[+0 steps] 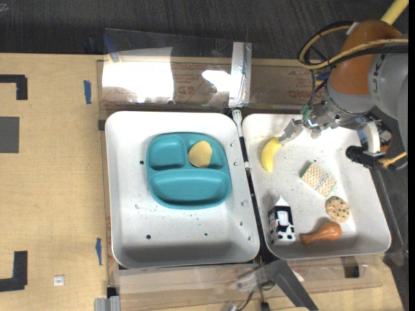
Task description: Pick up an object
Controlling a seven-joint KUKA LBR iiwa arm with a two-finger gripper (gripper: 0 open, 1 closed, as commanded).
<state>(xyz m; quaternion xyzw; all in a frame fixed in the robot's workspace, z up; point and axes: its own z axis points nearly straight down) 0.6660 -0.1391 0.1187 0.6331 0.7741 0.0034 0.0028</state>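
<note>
Lying in the right bin [379, 238] are several small things: a yellow banana [270, 154] near the bin's upper left corner, a patterned cracker packet [319, 178] toward the middle, a round speckled cookie [337, 209] below it, an orange-brown drumstick [322, 232] near the lower wall, and a small black-and-white carton [281, 224] at the lower left corner. The left bin [123, 173] carries a teal divided tray [188, 190] with a yellow lemon [200, 153] in its upper right compartment.

At the top of the right bin the hand [293, 130] hangs just above the banana's upper tip, very close to it; whether it touches cannot be told. How far the hand is open cannot be told, and nothing shows held in it. Cables loop around the arm [363, 70] above.

Both bins sit side by side on a tan surface [52, 173] marked with black shapes and blue tape. A shiny clear sheet [168, 76] stands behind the left bin, with dark carpet [194, 5] beyond.
</note>
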